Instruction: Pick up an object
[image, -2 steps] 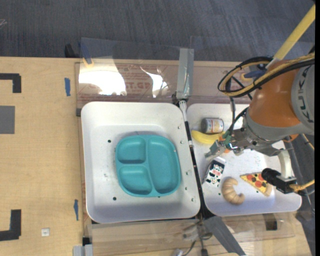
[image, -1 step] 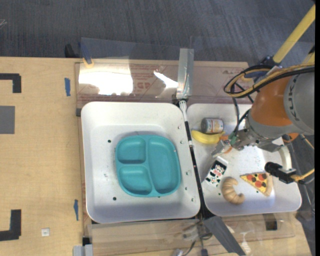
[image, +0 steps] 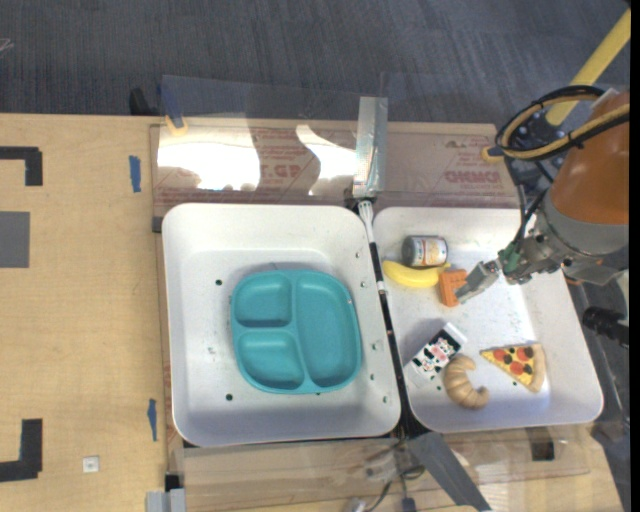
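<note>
Two shallow white bins (image: 190, 300) side by side, teal three-compartment plastic tray (image: 296, 331) in left one.
Right bin: grey arm's two-finger gripper (image: 468, 288) low over small orange block (image: 450, 287), grip state impossible to tell; yellow banana (image: 411, 275), pizza slice toy (image: 517, 364), tan croissant (image: 465, 383), small tin can (image: 425, 250) nearby.

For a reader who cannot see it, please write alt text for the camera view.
A grey arm reaches from the right into the right bin, its gripper beside an orange block. That bin also has a banana, can, croissant, pizza slice and card. The left bin has a teal tray.
</note>
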